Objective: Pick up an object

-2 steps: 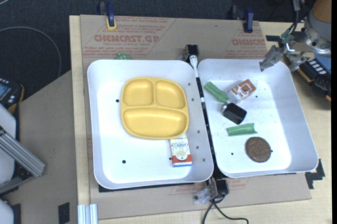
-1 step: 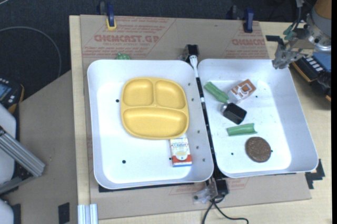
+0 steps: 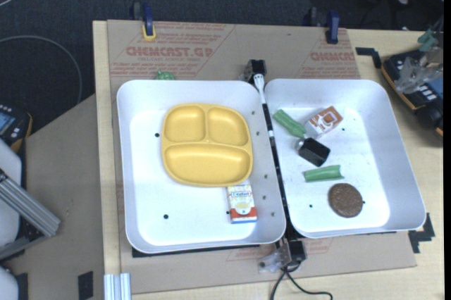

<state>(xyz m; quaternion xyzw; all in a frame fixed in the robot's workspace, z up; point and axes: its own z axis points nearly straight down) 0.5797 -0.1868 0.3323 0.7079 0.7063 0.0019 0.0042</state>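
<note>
A pale worktop [image 3: 70,151] carried a brown cardboard sheet [image 3: 211,52], clamped along its far edge by two blue clamps [image 3: 148,13], with dark carpet beyond. On the sheet sat two shallow white bins, touching side by side. The bin on the view's left [image 3: 141,172] held a yellow divided plate [image 3: 207,144] and, just beside its near edge, a small orange-and-white carton [image 3: 242,203]. The other bin [image 3: 380,151] held a green stick [image 3: 289,122] near an orange-and-white packet [image 3: 325,119], a black block [image 3: 313,151], a second green piece [image 3: 322,174] and a brown round disc [image 3: 345,199]. All lay flat and loose on the bin floors.
</note>
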